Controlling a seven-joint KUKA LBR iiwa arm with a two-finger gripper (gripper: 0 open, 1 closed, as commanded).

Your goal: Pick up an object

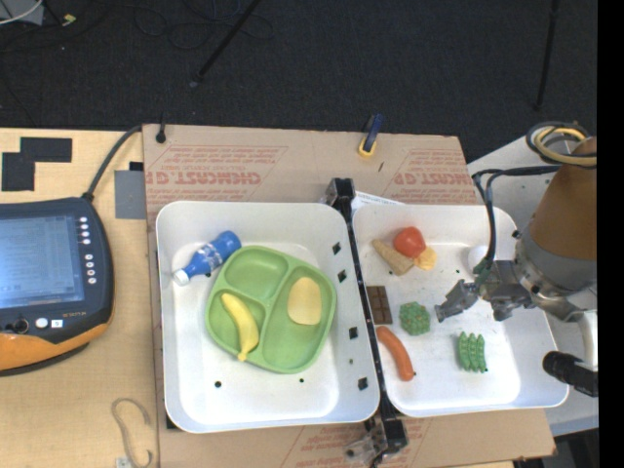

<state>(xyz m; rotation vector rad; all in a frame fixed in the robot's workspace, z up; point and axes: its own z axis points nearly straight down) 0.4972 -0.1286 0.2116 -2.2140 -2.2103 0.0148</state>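
Note:
The right bin (507, 383) holds a red tomato (409, 239), a tan wedge (392, 257), a small yellow piece (427, 258), a brown bar (379, 305), a green broccoli head (414, 318), an orange sausage (395, 352) and a green bumpy piece (472, 351). My gripper (481, 303) hangs low over this bin, right of the broccoli and above the bumpy piece. Its fingers (454, 304) stand spread apart with nothing between them.
The left bin (185, 378) bears a green divided plate (265, 351) with a banana (241, 325) and a pale yellow slice (304, 301), plus a blue and white bottle (207, 257). A pendant screen (44, 271) lies far left. A clamp (370, 136) sits on the cardboard's far edge.

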